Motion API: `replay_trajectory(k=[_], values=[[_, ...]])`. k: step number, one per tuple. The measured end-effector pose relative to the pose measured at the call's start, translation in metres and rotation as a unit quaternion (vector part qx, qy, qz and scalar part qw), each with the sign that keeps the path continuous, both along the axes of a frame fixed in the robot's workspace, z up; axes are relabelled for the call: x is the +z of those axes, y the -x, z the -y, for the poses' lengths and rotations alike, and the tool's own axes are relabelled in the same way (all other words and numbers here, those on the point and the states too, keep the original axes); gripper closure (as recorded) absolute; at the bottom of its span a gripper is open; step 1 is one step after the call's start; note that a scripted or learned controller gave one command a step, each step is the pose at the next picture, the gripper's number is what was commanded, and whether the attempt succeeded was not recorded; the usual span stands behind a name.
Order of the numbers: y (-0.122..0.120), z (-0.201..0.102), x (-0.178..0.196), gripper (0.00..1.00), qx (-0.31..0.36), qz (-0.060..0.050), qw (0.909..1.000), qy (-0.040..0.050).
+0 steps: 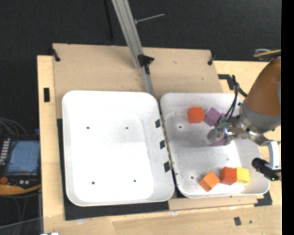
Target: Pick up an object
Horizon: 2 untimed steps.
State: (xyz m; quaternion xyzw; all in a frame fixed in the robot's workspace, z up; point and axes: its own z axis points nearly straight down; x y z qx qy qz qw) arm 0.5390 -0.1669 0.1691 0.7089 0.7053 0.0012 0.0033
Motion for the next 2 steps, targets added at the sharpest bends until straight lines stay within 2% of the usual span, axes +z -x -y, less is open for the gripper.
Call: replay_trajectory(k=[2], values=[[-0.004,0.006,0.097,1.0,0.005,0.0,1.0,0.0]])
